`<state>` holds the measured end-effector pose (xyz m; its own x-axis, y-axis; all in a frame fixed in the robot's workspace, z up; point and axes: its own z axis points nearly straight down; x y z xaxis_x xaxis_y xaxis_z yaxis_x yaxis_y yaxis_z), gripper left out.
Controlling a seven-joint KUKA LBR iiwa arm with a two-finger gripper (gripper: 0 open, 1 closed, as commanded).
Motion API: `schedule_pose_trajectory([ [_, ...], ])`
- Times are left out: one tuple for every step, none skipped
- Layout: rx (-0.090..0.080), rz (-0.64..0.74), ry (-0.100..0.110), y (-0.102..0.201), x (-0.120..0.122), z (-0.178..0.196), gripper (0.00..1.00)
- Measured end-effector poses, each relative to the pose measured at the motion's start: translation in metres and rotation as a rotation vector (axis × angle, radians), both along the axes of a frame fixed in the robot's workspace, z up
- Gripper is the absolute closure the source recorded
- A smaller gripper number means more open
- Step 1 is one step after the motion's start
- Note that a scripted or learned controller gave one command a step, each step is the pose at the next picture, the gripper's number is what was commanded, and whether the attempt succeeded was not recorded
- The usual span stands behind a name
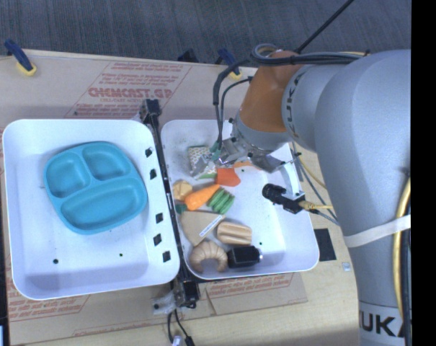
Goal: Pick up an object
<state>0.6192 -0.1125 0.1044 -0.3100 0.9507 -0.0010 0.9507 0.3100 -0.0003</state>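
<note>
One fixed camera looks down at a slant on both shallow white plastic bins point(30, 265), from moderately near; the grey arm point(347, 121) enters from 3 o'clock.

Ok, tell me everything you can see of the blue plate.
The blue plate is a rounded, glossy, plastic-looking tray with three compartments: two smaller ones on the far side and one wide one on the near side. It lies flat on the floor of the left bin, turned a little askew to the bin's walls. It holds nothing, and only the bin floor touches it.
</note>
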Motion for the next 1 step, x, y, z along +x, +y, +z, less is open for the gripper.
schedule_pose_trajectory([
  [0.001, -0.041, 0.000, 0.0431, -0.0175, 0.1316, 1.00],
])
